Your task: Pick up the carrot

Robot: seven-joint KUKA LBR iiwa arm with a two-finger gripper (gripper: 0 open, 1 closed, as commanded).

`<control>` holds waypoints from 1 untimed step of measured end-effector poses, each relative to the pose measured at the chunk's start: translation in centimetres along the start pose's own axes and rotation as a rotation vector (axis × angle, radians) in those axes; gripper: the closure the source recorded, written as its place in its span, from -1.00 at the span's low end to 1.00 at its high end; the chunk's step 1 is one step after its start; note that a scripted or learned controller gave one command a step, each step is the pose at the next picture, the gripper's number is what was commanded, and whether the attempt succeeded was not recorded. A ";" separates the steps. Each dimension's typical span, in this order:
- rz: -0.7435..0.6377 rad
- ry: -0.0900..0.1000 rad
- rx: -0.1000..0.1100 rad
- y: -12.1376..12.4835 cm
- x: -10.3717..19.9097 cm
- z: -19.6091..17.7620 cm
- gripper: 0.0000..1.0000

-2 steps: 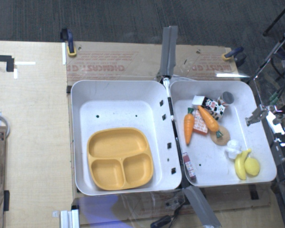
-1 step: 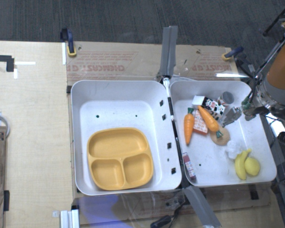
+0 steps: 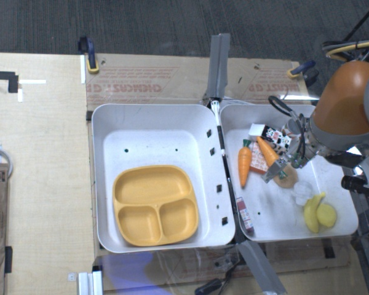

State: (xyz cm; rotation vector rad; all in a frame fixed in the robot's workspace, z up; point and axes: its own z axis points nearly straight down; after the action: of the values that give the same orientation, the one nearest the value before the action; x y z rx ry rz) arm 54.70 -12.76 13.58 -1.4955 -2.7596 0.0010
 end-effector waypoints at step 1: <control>-0.178 -0.003 -0.002 2.3 1.1 -2.4 -1.00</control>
State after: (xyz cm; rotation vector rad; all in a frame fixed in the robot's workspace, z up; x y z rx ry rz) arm 56.05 -10.58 15.97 -1.2453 -2.8852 -0.0001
